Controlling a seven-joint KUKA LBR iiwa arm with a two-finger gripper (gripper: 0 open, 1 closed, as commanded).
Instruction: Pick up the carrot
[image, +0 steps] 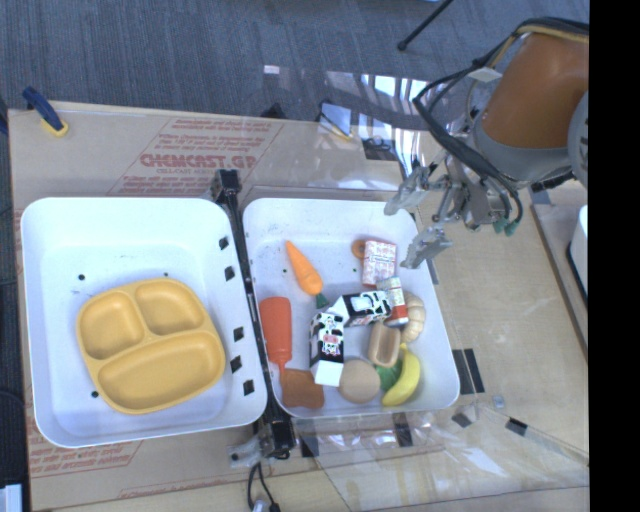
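Note:
The carrot (303, 267) is a small orange cone with a green stub at its lower end, lying in the upper middle of the right bin (262, 225). My gripper (417, 219) hangs over the bin's upper right corner, to the right of the carrot and well apart from it. Its two fingers stand spread apart with nothing between them. The grey arm with its orange band reaches in from the upper right.
The right bin also holds an orange-red cylinder (276, 331), a cow-patterned carton (328, 345), a snack packet (378, 262), a bun (384, 343), a banana (404, 380), an egg-like ball (359, 381). A yellow divided plate (150, 345) lies in the left bin (50, 230).

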